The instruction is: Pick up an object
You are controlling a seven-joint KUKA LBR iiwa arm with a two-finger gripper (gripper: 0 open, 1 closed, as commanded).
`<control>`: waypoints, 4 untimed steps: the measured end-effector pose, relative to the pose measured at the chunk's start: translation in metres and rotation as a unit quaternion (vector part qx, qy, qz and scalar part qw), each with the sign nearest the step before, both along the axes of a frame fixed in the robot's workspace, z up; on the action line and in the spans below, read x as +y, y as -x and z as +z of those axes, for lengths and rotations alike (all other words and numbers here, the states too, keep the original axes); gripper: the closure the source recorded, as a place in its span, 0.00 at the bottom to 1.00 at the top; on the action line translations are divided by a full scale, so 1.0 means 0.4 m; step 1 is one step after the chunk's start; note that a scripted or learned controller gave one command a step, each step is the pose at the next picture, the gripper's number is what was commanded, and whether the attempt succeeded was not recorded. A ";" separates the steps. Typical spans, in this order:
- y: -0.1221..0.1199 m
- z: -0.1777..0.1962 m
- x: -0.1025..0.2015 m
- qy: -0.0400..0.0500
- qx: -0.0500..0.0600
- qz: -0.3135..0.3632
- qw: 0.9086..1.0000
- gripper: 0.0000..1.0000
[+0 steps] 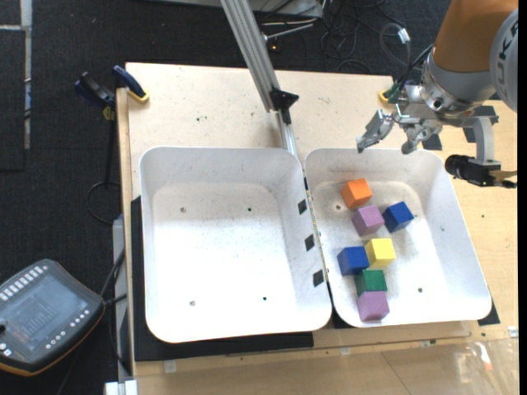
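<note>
Gripper (389, 137) hung above the far rim of the right bin (461, 253), fingers (368, 139) spread, nothing between them. All the blocks sat in that bin, taking the orange cube (357, 192) as the landmark: it was the one nearest the gripper. Pink cube (368, 218) sat touching its near corner, blue cube (398, 216) just right of the pink one. Further toward the camera were the yellow cube (381, 250), a second blue cube (352, 259), green cube (371, 281) and a second pink cube (373, 305), packed in a clump.

Risks, as judged: the cubes were crowded, so a finger could land on a neighbour's top instead of slipping beside the target, or shove the pile. The orange cube was rotated, so misaligned fingers might catch corners and squirt it out. A descent close to the rim could hit the bin wall.
</note>
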State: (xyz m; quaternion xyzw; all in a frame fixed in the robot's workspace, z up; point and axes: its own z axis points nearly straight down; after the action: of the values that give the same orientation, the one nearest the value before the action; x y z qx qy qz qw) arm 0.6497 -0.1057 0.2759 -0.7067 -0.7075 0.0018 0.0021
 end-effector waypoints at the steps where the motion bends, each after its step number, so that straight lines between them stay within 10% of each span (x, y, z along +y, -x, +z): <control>1: -0.002 0.007 0.000 0.000 -0.002 0.001 1.000 0.00; 4: -0.048 -0.380 -0.013 0.000 0.000 0.000 1.000 0.00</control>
State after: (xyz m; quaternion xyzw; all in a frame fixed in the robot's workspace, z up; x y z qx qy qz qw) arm 0.6687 -0.1107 0.1241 -0.7070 -0.7072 0.0020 0.0018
